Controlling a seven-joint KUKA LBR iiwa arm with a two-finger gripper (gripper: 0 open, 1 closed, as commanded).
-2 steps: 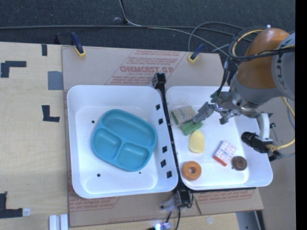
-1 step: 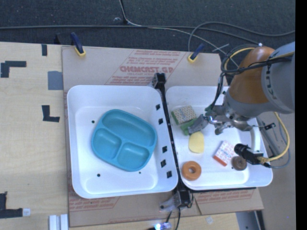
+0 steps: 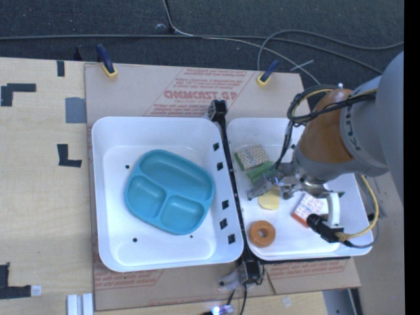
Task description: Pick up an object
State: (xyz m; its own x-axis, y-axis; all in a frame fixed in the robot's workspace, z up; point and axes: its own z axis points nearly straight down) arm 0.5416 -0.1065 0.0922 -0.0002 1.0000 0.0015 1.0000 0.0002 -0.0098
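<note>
Camera view: hand (image 3: 262, 190) low in right bin (image 3: 341, 245), grip state can't tell; yellow piece (image 3: 268, 201) just beside, donut (image 3: 262, 233) nearer camera.

Your arm (image 3: 367, 120) comes in from three o'clock, its grey body bulking along the right side of the view. The orange band (image 3: 323, 133) above the wrist sits toward two o'clock of the frame's centre. Below it the wrist bends down and toward nine o'clock, carrying your pincer (image 3: 266, 188) low, its metal tips pointing toward eight o'clock.
</note>
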